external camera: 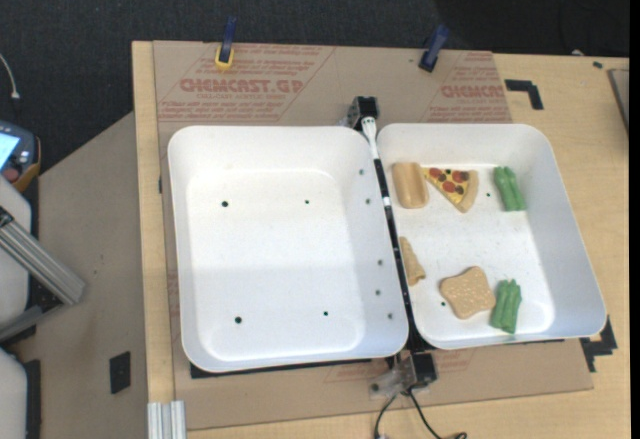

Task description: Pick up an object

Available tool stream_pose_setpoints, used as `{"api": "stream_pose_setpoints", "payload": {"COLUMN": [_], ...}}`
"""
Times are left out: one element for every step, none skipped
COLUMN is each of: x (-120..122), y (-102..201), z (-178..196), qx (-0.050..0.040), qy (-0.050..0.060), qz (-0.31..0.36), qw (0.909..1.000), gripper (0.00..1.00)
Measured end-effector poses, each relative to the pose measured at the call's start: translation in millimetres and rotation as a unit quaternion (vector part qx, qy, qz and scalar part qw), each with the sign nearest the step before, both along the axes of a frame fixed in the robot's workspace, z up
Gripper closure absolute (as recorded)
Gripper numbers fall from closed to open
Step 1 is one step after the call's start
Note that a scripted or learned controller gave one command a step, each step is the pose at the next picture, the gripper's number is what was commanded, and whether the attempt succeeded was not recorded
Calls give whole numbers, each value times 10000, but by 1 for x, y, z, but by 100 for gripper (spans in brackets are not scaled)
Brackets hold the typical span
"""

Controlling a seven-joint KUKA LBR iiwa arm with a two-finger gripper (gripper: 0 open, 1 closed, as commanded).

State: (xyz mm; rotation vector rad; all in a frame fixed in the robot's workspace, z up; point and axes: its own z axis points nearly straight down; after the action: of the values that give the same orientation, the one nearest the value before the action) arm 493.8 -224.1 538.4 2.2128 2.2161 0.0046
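Toy foods lay in the right bin (560, 227): hot dog bun (408, 184), pizza slice (452, 185), toast (467, 292), two green vegetables (508, 188); the left bin (190, 227) sat alongside.

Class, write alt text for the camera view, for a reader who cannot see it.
Two shallow white bins sit side by side on a cardboard-covered bench; the right bin holds toy foods: a pizza slice, a hot dog bun, a toast piece, a small tan piece and two green vegetables. The left bin shows four dark dots.

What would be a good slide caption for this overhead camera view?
Two shallow white bins on a cardboard-topped bench; the right one holds a toy pizza slice, bread pieces and green vegetables.
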Motion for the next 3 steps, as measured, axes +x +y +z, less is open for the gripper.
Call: {"api": "stream_pose_setpoints", "payload": {"x": [-12,-14,-14], "y": [1,0,0], "z": [-3,-3,-3], "qx": [24,21,20], "qy": [45,46,46], "qz": [-6,-7,-4], "qw": [10000,10000,10000], "gripper": [0,0,0]}}
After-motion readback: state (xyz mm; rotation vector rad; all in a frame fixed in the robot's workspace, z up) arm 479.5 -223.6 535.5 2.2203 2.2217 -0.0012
